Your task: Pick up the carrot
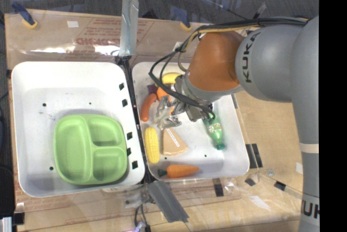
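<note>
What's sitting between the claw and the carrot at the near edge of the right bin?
In the camera view, a tan bread-like slice lies between the claw and the carrot, with the corn cob just left of that line.

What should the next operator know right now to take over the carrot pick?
Gripper: low in the right bin, over the upper middle of the pile; nothing seen between its fingers, and open or shut is unclear.
Carrot: lying flat at the right bin's near edge, apart from the gripper, below the bread slice and beside the corn cob's lower end.
Done: nothing lifted yet.
Left: move to the carrot, grasp, lift.
Left bin holds a green divided plate.
</note>
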You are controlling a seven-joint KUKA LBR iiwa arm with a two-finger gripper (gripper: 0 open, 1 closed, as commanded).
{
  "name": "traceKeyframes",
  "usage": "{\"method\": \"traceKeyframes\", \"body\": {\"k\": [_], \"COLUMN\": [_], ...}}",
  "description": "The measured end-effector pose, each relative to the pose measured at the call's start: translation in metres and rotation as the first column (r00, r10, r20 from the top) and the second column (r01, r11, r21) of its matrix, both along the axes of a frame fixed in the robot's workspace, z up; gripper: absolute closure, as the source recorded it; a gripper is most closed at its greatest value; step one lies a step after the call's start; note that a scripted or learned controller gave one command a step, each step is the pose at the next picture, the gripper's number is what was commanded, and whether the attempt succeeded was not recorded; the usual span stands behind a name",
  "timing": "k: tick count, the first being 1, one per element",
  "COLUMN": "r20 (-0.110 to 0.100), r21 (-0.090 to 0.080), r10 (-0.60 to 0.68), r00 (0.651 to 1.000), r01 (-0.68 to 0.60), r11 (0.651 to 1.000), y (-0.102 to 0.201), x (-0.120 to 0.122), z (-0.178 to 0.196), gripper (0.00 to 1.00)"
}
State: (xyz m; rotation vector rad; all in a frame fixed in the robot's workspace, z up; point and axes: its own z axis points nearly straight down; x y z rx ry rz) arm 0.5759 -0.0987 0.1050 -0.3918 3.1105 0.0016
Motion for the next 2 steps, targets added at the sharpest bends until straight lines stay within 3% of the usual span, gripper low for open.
{"method": "traceKeyframes", "body": {"k": [1, 2], "r20": [0.001, -0.003], "r21": [0.001, 0.0], "r10": [0.057, 0.134], "r00": [0.998, 0.991], "r01": [-0.057, -0.134], "r11": [0.998, 0.991], "y": [0.133, 0.208], "x": [0.011, 0.072], "z": [0.089, 0.132], "gripper": [1.0, 1.0]}}
